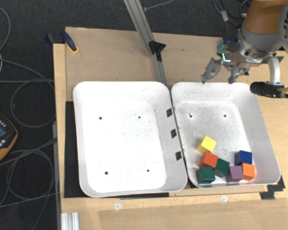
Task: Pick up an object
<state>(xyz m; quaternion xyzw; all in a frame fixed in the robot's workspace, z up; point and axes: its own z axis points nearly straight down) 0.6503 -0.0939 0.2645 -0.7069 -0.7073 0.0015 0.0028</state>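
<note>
Camera view: the gripper is seen above the far rim of the right bin, fingers spread and nothing held. Coloured blocks are clustered at the bin's near end, well apart from it. The yellow block, least crowded, would best be approached from straight above, fingers clear of the orange block.
</note>
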